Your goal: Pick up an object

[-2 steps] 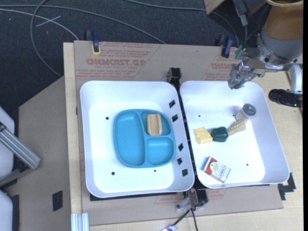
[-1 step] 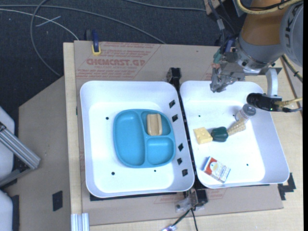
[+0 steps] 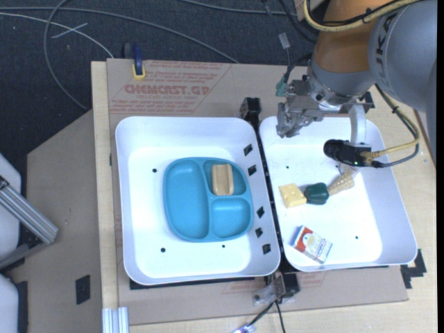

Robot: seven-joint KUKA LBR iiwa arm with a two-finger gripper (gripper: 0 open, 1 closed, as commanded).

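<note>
My gripper [image 3: 286, 130] hangs over the far left part of the right bin [image 3: 388, 214], above bare floor. Nothing shows between its fingers. Nearer the front of that bin lie a pale yellow cheese-like wedge [image 3: 292, 195], a dark green brush head with a tan handle [image 3: 325, 191] touching it on the right, and a small red and white packet [image 3: 311, 244]. The gripper is well behind these objects.
The left bin [image 3: 139, 186] holds a blue divided plate [image 3: 206, 198] with a tan bread-like block [image 3: 222, 179] in its upper right compartment. Black clips run along the divider between the bins. A blue clamp [image 3: 138, 62] sits at the board's far left edge.
</note>
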